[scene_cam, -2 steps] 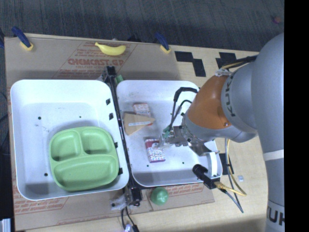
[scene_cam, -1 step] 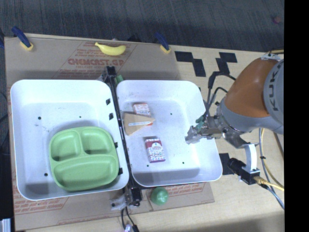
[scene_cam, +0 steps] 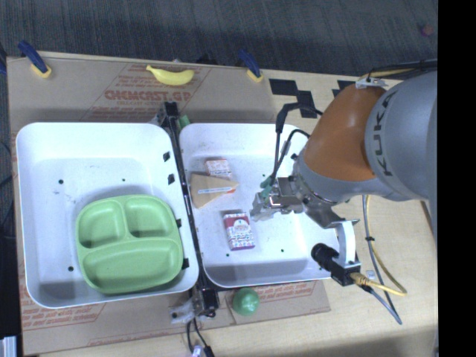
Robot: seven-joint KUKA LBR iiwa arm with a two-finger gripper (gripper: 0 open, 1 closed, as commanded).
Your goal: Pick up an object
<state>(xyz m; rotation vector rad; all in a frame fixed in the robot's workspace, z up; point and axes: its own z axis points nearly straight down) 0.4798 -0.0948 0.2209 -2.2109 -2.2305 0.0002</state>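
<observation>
Right now my gripper (scene_cam: 262,205) hovers mid-frame beside the small red rectangular box (scene_cam: 238,230); its width I cannot tell, so I should centre squarely over the box before descending.

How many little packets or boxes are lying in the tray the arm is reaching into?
3: a tan box toward the back, a wedge-shaped packet just in front of it, and a red box nearer the front. The arm may hide more.
</observation>
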